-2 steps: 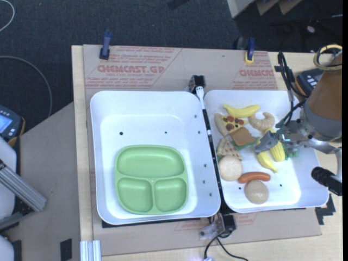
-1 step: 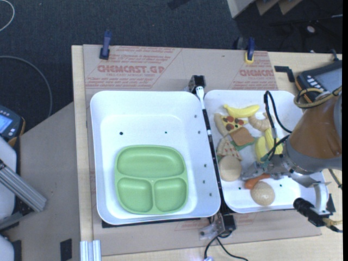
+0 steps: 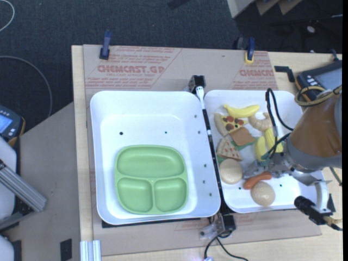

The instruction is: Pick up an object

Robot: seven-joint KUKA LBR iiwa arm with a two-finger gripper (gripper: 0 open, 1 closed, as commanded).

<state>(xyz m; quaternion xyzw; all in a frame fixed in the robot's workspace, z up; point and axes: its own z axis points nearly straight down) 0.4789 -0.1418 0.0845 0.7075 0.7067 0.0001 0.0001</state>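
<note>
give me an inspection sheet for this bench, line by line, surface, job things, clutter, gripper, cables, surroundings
surface: brown board with red print, bearing two white bins side by side, left bin and right bin
job's things: toy food in the right bin: banana, pizza slice, sandwich, carrot, two pale round pieces
clutter: green divided plate in the left bin
gripper: gripper low over the right bin near the carrot; fingers too unclear to read
cables: black cable looping over the right bin; white cable on the floor
surroundings: dark carpet, blue clamp and yellow-blue clamp at the board's far edge
</note>
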